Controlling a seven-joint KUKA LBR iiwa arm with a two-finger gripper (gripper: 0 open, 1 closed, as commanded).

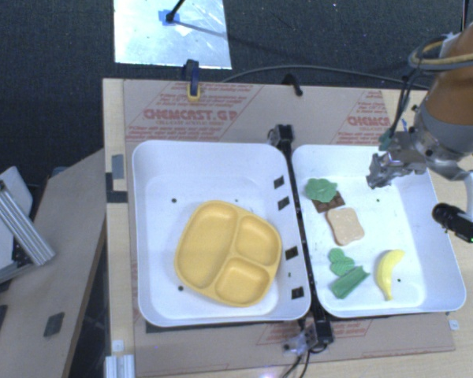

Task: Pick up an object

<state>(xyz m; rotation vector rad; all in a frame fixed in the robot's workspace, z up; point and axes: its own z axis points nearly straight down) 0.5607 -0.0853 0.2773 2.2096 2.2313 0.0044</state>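
Observation:
The right bin (426, 211) holds several toy foods: a green leafy piece on a brown base (322, 191), a tan bread slice (345, 226), a green vegetable piece (346, 272) and a yellow banana (389, 271). My gripper (381, 172) hangs over the upper part of the right bin, to the right of the green leafy piece and apart from it. Nothing shows between its fingers.
The left bin (158, 172) carries a yellow divided plate (228, 252). A black divider (293, 211) runs between the bins. The arm's grey and orange body (457, 93) looms over the right bin's far right corner. A black part (457, 223) juts in at the right rim.

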